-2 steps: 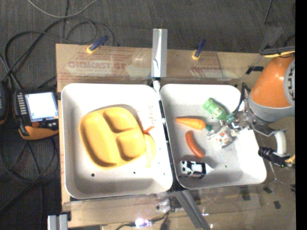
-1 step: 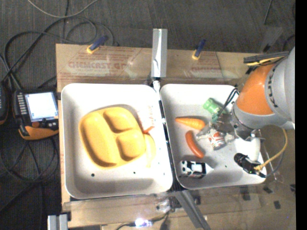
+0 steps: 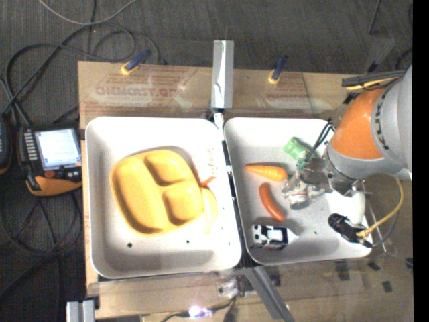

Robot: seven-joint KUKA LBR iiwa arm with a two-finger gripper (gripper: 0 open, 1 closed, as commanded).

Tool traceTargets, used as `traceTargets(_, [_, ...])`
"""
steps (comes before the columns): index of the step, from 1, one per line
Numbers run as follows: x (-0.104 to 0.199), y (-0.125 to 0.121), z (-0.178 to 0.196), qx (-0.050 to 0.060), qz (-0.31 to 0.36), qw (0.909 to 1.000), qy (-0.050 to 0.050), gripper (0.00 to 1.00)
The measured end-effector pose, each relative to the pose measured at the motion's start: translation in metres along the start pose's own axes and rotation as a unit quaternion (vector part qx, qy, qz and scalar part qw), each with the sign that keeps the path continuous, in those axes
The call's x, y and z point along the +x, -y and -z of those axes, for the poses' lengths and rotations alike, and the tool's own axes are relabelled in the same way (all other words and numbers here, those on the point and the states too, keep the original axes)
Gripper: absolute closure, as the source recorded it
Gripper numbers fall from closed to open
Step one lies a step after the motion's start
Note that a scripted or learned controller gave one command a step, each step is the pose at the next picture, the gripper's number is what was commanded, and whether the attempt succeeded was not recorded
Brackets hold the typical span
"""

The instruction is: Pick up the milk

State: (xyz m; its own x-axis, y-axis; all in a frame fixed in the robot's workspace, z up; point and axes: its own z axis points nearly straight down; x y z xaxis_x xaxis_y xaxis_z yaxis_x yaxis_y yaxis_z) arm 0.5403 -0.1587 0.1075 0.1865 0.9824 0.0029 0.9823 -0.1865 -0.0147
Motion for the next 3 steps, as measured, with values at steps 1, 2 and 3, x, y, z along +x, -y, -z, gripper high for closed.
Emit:
traceTargets(1, [0.065, -0.048, 0.130, -0.004, 0.013, 0.9999, 0.004, 1.00])
traceTargets(2, [0.106, 0.007, 0.098, -0.003, 0.012, 0.9999, 0.003, 1.00])
traceTargets(3, [0.163, 0.032, 0.071, -0.003, -0.065, 0.9979, 0.003, 1.00])
